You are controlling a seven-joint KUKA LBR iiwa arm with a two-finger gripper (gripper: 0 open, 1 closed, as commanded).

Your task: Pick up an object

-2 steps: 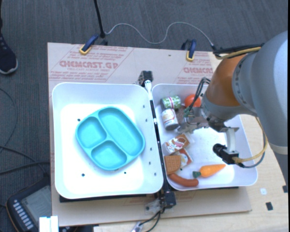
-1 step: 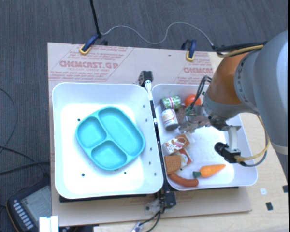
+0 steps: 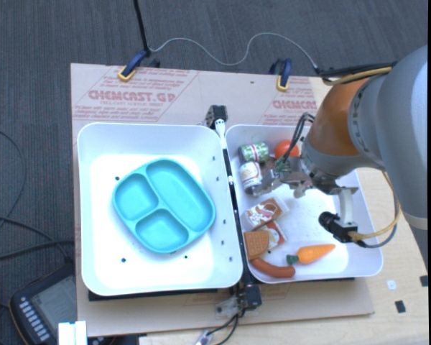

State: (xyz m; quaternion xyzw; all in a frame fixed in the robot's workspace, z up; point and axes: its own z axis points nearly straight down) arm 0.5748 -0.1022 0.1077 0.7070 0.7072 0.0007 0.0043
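Arm reaching into right bin [image 3: 370, 264], hand [image 3: 286, 172] hovering over the cans.
Tabletop [image 3: 129, 95] is sitting on dark carpet [image 3: 36, 42]. Left bin [image 3: 86, 192] is holding a blue tray [image 3: 164, 205], bare white all around it. Right bin: green can [image 3: 254, 151], silver can [image 3: 251, 177], tomato [image 3: 286, 149], cracker [image 3: 256, 244], sausage [image 3: 272, 268], carrot [image 3: 312, 254] crowding left and front walls; centre floor lying bare. Can't tell the hand's state.

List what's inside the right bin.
Right bin: green can, silver can, tomato, snack packet, cracker, sausage, carrot. The arm covers the bin's upper right, so anything there is hidden.
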